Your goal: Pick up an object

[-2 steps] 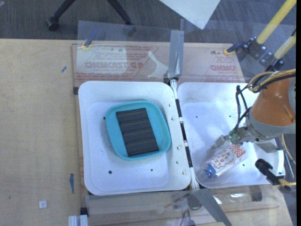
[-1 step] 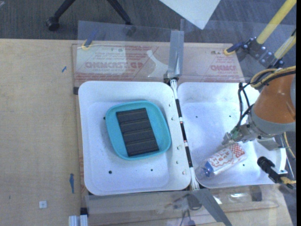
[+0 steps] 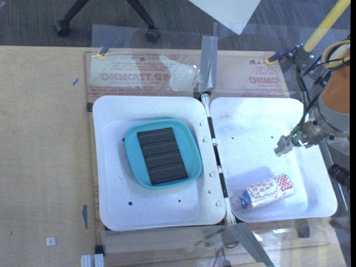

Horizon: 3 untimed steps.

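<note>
A small plastic bottle (image 3: pixel 266 192) with a red-and-white label lies on its side near the front of the right bin (image 3: pixel 245 113). In the left bin (image 3: pixel 108 113) rests a turquoise tray (image 3: pixel 133 149) holding a dark ribbed block (image 3: pixel 161 155). My gripper (image 3: pixel 283 144) hangs over the right bin's right half, above and to the right of the bottle, with nothing seen between its fingers. It is too small and blurred to read its state.
The arm with its orange band (image 3: pixel 338 93) and cables comes in from the right edge. Clear plastic sheeting (image 3: pixel 167 74) and a grey strip (image 3: pixel 207 63) lie behind the bins. A chair base (image 3: pixel 105 4) stands on the floor beyond the bench.
</note>
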Each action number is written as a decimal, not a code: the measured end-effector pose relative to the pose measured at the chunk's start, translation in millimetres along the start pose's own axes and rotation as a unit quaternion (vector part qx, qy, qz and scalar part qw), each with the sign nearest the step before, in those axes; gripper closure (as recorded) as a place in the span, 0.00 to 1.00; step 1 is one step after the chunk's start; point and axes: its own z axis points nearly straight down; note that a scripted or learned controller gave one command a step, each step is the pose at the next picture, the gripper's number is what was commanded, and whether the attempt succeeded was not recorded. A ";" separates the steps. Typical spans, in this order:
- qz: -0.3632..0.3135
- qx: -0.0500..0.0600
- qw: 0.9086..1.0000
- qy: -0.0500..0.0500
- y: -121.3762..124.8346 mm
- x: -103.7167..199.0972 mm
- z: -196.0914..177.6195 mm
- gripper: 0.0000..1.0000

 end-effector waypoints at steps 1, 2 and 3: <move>0.000 0.000 1.000 0.000 -0.2 -0.2 0.0 0.00; 0.045 0.001 0.999 0.000 -46.6 -60.1 112.9 0.00; 0.222 0.001 0.975 -0.001 -55.2 -90.9 110.1 0.00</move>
